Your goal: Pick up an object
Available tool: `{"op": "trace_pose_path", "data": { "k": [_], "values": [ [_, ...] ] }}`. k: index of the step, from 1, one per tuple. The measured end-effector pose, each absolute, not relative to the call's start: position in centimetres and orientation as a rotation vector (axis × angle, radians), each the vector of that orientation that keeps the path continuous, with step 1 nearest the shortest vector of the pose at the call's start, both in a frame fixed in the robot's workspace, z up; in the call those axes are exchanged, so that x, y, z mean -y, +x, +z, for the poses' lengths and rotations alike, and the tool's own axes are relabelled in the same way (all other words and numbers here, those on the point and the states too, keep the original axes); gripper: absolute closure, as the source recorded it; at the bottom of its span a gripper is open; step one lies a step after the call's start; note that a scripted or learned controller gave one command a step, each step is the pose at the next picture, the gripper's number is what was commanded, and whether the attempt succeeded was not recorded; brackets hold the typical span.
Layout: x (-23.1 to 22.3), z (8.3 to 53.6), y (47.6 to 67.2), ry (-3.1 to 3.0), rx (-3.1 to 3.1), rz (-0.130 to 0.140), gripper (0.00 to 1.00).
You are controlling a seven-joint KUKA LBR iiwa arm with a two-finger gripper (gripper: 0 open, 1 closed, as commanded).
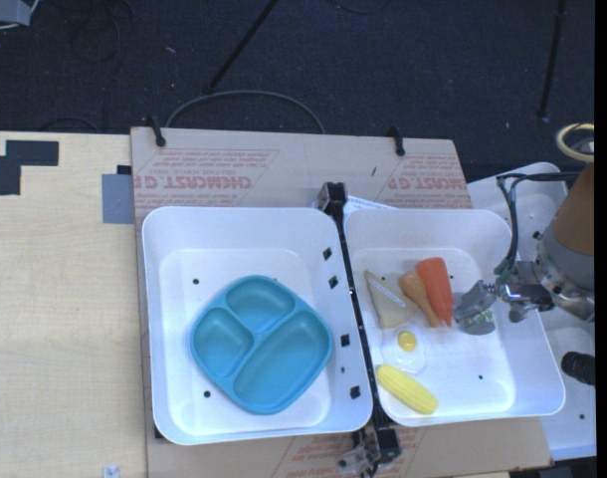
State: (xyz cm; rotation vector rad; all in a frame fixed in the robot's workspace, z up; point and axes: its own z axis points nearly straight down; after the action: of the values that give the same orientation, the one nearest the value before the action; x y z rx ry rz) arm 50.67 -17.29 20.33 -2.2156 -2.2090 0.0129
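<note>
From my screen I see dark carpet with trailing cables behind a pale wooden tabletop (55, 307), and on it a sheet of printed cardboard (284, 172) under two shallow white bins set side by side. The arm (572, 237) comes in from the right edge of the view, its wrist reaching over the right wall of the right bin (522, 386), roughly level and angled leftward into the bin. Its pincer (476, 312) sits low over the bin's right half, just right of the orange carrot (436, 287); the metal tip is a blurred grey cluster and I cannot tell how wide it stands, nor can I see anything gripped in it. The pickable things all lie in the right bin: the carrot lies lengthwise beside a smaller tan piece (415, 295) that touches its left side, a beige wedge-shaped item (386, 307) lies just left of those, a fried-egg toy (407, 345) sits below them near the bin's middle, and a yellow corn cob (407, 388) lies tilted near the front wall. The carrot is the closest thing to the pincer, apart from it by a thin gap. The left bin (174, 257) holds a blue divided plate (261, 344), well apart from the arm. A black divider clip strip (345, 307) runs between the two bins.
</note>
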Motion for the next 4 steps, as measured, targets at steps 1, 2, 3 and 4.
{"op": "trace_pose_path", "data": {
  "k": [1, 2, 3, 4],
  "values": [
    [17.3, 21.0, 51.0, -2.221, 2.220, 0.002, 0.00],
    [17.9, 15.7, 51.7, -2.217, 2.216, 0.005, 0.00],
    [17.6, 11.4, 51.4, -2.219, 2.215, 0.005, 0.00],
    [17.5, 8.7, 51.4, -2.221, 2.217, 0.002, 0.00]
  ]
}}
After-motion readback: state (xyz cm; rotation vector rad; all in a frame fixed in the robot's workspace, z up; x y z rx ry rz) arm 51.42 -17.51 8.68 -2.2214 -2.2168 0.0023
